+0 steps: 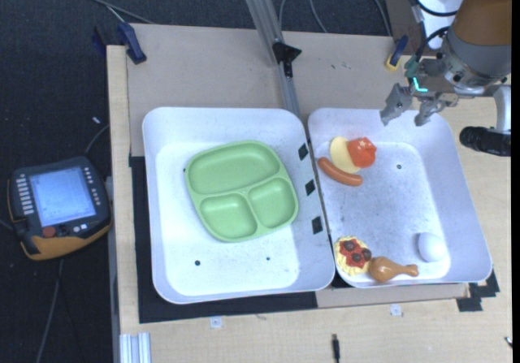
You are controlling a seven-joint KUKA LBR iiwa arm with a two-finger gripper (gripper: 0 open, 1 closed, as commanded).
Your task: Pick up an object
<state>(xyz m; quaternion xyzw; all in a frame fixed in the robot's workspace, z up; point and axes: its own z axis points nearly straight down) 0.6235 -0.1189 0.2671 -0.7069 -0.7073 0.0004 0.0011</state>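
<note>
My gripper [410, 112] hangs over the far edge of the right bin [455, 191], its two fingers spread apart with nothing between them. Below and left of it lie a red toy piece [362, 151] on a yellow slice [342, 153] and a sausage [340, 173]. Near the bin's front edge are a pizza slice [351, 254], a chicken drumstick [391, 270] and a white egg [431, 247].
The left bin [162, 215] holds a green divided plate [241, 189]. A metal pole [264, 4] rises from behind the bins' shared edge. A teach pendant [57, 205] lies on the floor at left. Blue clamps [130, 43] sit on the bench's far corners.
</note>
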